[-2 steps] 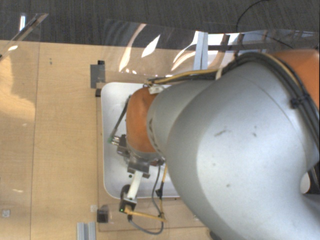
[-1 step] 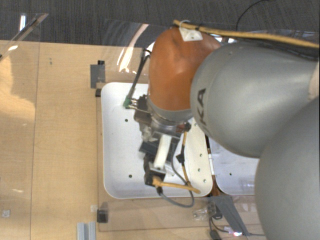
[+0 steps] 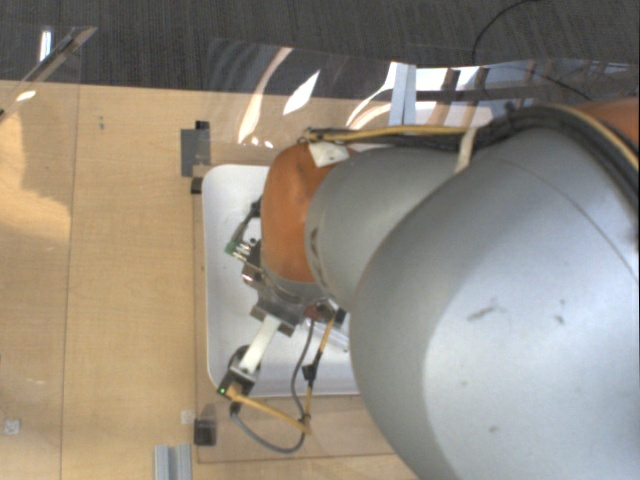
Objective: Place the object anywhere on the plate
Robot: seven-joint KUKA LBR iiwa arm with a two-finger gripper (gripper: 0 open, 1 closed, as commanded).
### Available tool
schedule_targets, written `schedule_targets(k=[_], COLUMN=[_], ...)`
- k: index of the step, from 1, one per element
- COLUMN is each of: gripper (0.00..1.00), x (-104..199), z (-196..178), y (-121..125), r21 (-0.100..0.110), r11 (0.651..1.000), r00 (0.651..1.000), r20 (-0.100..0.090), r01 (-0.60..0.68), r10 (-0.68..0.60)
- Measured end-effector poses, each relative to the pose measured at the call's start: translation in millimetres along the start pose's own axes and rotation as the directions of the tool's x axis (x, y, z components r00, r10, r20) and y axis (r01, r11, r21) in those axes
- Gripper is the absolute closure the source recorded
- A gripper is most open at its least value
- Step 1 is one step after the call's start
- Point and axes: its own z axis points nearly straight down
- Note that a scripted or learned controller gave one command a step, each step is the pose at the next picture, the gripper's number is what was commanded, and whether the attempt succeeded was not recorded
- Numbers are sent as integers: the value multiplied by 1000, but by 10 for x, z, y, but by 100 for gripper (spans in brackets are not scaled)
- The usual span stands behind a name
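Observation:
My grey arm [image 3: 480,298] with its orange band [image 3: 290,213] reaches in from the right and covers most of the bench. It hangs over the left white bin [image 3: 225,268], whose bare left strip and rounded front corner are exposed. The gripper [image 3: 262,313] points down into this bin under the wrist, mostly covered by the wrist's hardware. A white bracket [image 3: 248,356] with a yellow and black cable loop [image 3: 275,418] sticks out toward the bin's front left corner. The arm hides whatever lies in the rest of the bin.
The bin sits on a pale wooden bench [image 3: 100,288]. Black clamps stand at its back left corner [image 3: 197,148] and front left corner [image 3: 204,431]. A metal post [image 3: 402,90] rises behind it. Dark carpet [image 3: 250,8] lies beyond the bench.

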Motion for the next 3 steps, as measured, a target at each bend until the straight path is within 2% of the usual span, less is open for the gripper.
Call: schedule_targets(k=[1,2,3], gripper=[100,100,100], x=[-790,-1274,-865], z=[606,-294,459], y=[490,756,544], r21=[-3,-5,-3], r11=[993,986,996], r00=[993,986,996], r20=[-9,-3,-4], r01=[-121,167,86], r10=[121,-167,-86])
